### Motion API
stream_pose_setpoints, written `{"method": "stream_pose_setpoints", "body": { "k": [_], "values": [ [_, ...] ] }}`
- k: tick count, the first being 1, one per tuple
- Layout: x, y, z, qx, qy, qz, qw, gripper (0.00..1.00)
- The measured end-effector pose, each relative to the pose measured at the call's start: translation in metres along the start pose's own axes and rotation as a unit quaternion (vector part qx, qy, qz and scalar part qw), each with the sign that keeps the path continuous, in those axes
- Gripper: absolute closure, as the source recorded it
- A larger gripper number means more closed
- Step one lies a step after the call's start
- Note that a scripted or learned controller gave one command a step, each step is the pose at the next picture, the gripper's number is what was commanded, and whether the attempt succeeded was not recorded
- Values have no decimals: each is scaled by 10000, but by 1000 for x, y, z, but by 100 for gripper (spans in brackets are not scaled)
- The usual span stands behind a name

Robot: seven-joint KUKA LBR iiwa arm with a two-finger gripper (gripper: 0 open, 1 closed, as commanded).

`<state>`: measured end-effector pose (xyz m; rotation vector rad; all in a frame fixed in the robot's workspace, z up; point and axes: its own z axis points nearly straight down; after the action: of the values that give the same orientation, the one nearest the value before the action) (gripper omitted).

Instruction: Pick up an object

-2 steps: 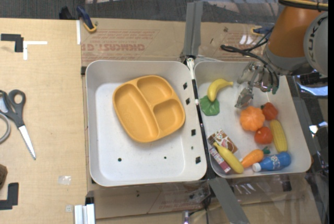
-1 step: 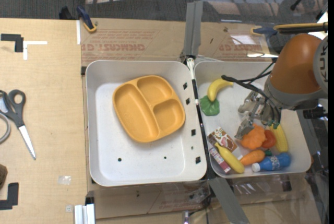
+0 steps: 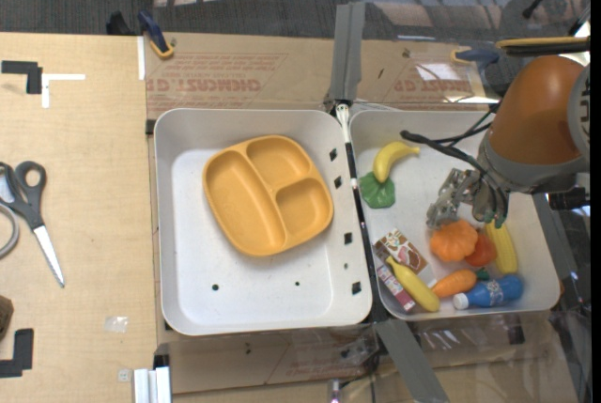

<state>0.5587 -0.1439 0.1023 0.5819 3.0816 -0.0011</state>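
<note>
The claw point(image 3: 463, 200) hovers over the right bin point(image 3: 424, 174), just above the orange fruit point(image 3: 454, 241) in the toy pile. Whether it is open or closed, I cannot tell. Nothing looks lifted, so this reads as the approach step. Next: a straight drop onto the fruit, avoiding the yellow banana point(image 3: 504, 247) beside it.

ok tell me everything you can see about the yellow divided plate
The yellow divided plate looks like matte plastic, a rounded square with a raised rim and three compartments: one long and two smaller. It lies flat and upright, turned at an angle, in the upper middle of the left bin. Nothing sits in it, and only the bin floor touches it.
</note>
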Motion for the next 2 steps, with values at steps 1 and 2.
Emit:
{"method": "stream_pose_setpoints", "body": {
  "k": [1,2],
  "values": [
    [8,84,-90,-2,8,796,9968,100],
    [-59,55,-29,13,10,3331,9429,100]
  ]
}}
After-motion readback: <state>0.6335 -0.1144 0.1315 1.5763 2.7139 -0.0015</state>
